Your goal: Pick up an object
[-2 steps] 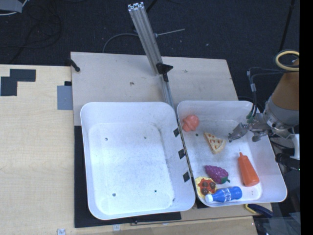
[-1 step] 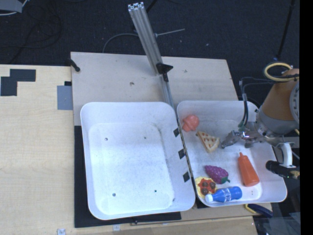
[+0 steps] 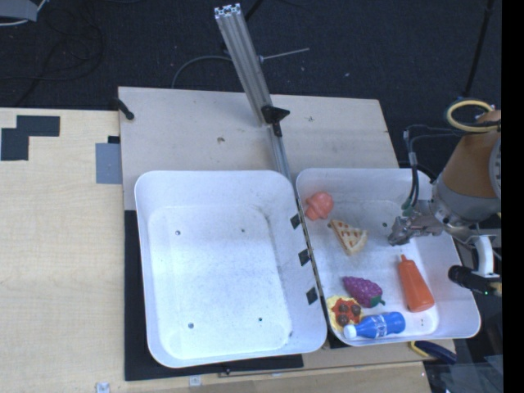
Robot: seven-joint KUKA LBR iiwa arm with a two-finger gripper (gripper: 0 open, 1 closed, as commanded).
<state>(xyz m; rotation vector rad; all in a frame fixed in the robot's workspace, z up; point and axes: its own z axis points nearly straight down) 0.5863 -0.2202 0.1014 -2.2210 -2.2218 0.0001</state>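
While the left bin lies bare, the right bin has a bottle at its near edge, then grapes and an orange tube. Farther are a waffle and a peach. The gripper hangs right of the waffle, touching nothing; I cannot tell its jaws.

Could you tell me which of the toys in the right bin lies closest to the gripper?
The orange bottle, just below the gripper; the waffle wedge lies slightly farther off.
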